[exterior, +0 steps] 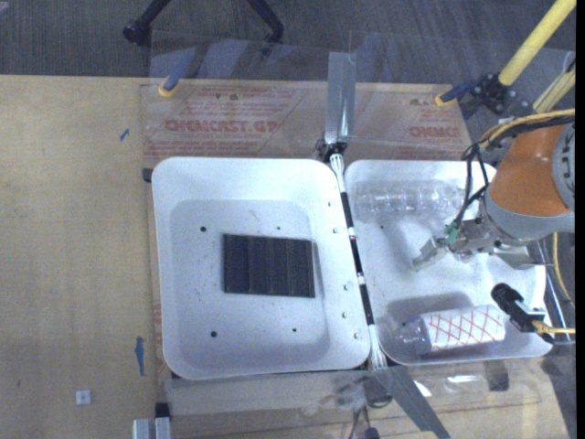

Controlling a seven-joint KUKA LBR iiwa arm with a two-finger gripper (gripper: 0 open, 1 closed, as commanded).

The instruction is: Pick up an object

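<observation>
We see the gripper (428, 256) hanging over the right bin (402, 332), its grip state unreadable from here, nothing visibly lifted, clear bottle (407, 198) at that bin's back and red-checked bottle (457, 327) at its front, so picking remains undone.

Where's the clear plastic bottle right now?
The clear plastic bottle lies on its side at the far end of the right bin, beside the divider, left of the pincer.

Even overhead light is washing the white bins (247, 176) bright; soft shadows are pooling inside their walls. Beyond the bins, the clear plastic sheet (224, 122) is glaring hazily, and everything is looking slightly soft.
</observation>
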